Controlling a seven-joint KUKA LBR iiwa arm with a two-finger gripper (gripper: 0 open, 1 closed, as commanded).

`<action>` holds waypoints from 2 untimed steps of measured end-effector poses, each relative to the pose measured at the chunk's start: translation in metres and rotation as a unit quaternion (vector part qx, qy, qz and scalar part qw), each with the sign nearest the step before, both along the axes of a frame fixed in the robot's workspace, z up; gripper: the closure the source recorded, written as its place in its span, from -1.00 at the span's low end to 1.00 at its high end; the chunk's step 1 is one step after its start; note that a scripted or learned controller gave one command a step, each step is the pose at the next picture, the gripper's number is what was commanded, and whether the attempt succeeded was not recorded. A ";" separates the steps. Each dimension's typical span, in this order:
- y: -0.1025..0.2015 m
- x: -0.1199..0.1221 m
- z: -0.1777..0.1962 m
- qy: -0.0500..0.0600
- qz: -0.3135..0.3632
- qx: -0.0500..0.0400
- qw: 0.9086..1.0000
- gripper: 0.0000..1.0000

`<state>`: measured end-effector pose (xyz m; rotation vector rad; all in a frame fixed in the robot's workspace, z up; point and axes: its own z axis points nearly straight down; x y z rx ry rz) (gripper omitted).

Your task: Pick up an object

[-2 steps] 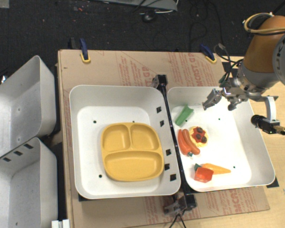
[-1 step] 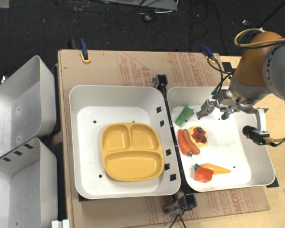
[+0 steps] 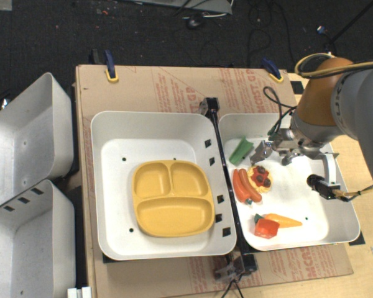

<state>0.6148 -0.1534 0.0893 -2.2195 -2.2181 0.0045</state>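
The right bin holds several toy foods. A green piece lies at its upper left, with a pair of red sausages below it. Beside the sausages sits a small round piece with dark and red toppings. An orange carrot and a red chunk lie near the front wall. My gripper hangs over the bin's upper middle, just above and to the right of the round piece. Its fingers stand open with only bin floor between them.
The left bin holds a yellow divided plate. A black divider runs between the two bins. Two white trays stand off the bench at the far left. The arm comes in from the right over the right bin's back corner.
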 end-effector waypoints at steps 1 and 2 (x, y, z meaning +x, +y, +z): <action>0.000 0.002 0.014 -0.003 0.000 -0.001 1.000 1.00; -0.008 0.011 0.071 -0.006 0.001 -0.001 1.000 1.00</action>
